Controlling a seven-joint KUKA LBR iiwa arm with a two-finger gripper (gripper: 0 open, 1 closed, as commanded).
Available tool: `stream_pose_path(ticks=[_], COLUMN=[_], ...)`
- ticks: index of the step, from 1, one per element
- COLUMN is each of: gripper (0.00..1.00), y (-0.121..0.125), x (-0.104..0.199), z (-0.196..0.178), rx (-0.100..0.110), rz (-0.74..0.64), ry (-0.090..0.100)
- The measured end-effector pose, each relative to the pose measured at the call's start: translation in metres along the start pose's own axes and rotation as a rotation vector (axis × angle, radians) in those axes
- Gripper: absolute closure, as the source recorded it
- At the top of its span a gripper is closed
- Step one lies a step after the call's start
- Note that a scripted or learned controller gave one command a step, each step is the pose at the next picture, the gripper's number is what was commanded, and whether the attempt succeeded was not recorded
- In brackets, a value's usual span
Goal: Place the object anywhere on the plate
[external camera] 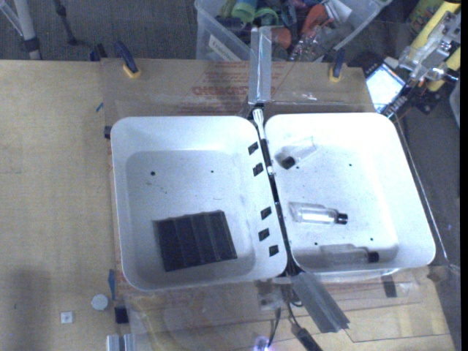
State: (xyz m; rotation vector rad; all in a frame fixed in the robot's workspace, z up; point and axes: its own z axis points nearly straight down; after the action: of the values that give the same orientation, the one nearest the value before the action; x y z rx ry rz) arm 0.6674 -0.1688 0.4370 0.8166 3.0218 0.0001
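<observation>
A black ridged square plate (196,240) lies flat in the front of the left bin (131,196). In the right bin (395,189) lie three small clear bottles with black caps: one near the back left (297,153), one in the middle (316,214), and one along the front wall (349,254). My arm sits at the upper right, outside the bins, with the gripper (422,66) beyond the right bin's back right corner and well away from the bottles and the plate. Nothing is seen held in it.
A metal divider bar (259,64) runs from the back down between the bins, with black tabs (265,212) along the shared wall. A clear tub of colourful items (292,6) stands behind the bench. A blue-white device (383,85) sits near the gripper.
</observation>
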Motion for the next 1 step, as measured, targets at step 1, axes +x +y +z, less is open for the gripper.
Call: stream_pose_path(ticks=[1], gripper=[1.00], y=[0.0005], x=[-0.0012], z=[-0.0125], rx=[-0.004], rz=[0.000], ry=[-0.011])
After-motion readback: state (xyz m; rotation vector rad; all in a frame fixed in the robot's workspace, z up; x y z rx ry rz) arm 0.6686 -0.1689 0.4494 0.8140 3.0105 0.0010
